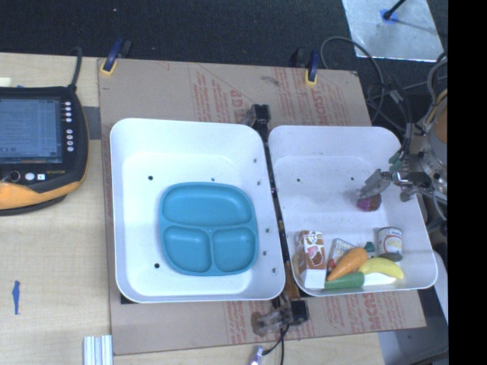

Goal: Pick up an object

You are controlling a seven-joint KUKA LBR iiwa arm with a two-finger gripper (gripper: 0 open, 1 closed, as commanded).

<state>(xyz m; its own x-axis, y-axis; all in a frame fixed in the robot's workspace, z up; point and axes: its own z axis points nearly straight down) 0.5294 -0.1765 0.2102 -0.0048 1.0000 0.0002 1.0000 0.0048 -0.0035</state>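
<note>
Two shallow white bins sit side by side on my worktop (46, 265); I use the right bin (335, 147) as my landmark. The left bin (137, 150), touching its left wall, holds one blue divided plate (207, 228) with three compartments.

My gripper (378, 182) reaches over the right bin's right rim and hangs above its middle-right floor. Whether my jaws are apart or together I cannot tell. One small dark purplish object (370, 201) lies on the bin floor just below my gripper; I cannot tell if they touch.

Along the right bin's front wall I count a cluster of small toy foods: one brown-and-white carton (311, 251), one orange carrot (348, 263), one yellow banana (383, 268), one green vegetable (345, 281) and one small can (391, 242).

Well left of the right bin, past the left one, lies one teach pendant (38, 147) with a lit screen.
</note>
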